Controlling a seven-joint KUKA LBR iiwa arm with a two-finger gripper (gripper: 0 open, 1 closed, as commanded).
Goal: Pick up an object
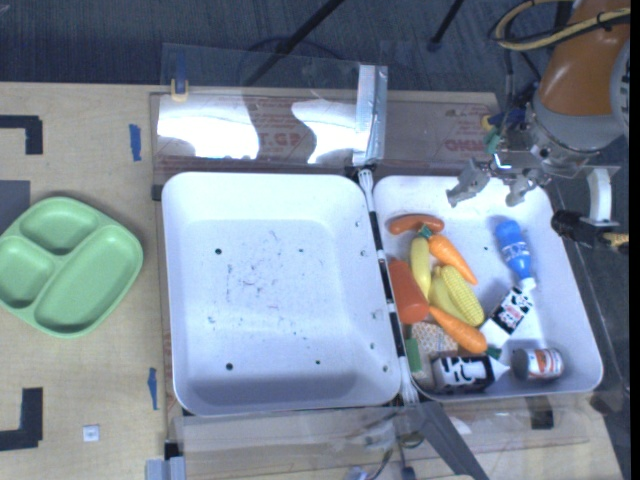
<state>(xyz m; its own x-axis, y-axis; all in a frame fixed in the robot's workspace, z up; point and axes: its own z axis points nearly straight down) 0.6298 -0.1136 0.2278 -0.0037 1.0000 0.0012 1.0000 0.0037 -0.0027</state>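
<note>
Fingers (466, 190) of the gripper (492, 190) stand spread with nothing between them, above the right bin's (580, 298) far edge; below lie a blue bottle (513, 247), carrots (452, 253), corn (459, 294) and a can (538, 363); the left bin (200, 218) sits alongside.

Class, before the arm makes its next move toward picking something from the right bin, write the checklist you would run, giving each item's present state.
1. Gripper open and holding nothing: ok, fingers look spread.
2. Gripper above the right bin: ok, near its far edge.
3. Free-standing target available: ok, blue bottle lies apart from the pile.
4. Carrot easy to lift cleanly: not ok, it rests against the corn.
5. Can clear of the bin wall: cannot tell.
</note>
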